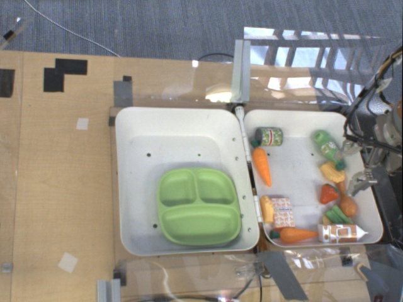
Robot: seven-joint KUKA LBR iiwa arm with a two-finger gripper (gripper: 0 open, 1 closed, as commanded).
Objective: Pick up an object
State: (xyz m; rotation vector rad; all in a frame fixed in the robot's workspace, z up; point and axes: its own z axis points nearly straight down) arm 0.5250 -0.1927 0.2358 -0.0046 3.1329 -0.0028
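Blue-grey carpet lies beyond a pale wooden counter (pixel 56 187) that carries two shallow white bins side by side. Left bin (pixel 145 137): a green divided plate (pixel 199 206) sits toward its near right part. Right bin (pixel 296 168): a small can (pixel 269 136) with a green and red label lies near the far left corner; just below it, a carrot (pixel 262 166) points toward the near edge. A green bottle (pixel 327 146) lies by the far right side, with a yellow piece (pixel 332 172) and a red piece (pixel 329 194) below it. Along the near wall lie a small printed box (pixel 282 212), a second carrot (pixel 297 234) and a white bottle (pixel 340 233) on its side (the last two nearly touching). Green pieces (pixel 337 215) and an orange round piece (pixel 348 205) sit just above the white bottle.

Arm (pixel 384 131): enters from the right, over the right bin's right rim. Hand (pixel 362 180): low by that rim, beside the red and orange pieces; whether its fingers are spread or pressed together cannot be told, and no object is seen between them.
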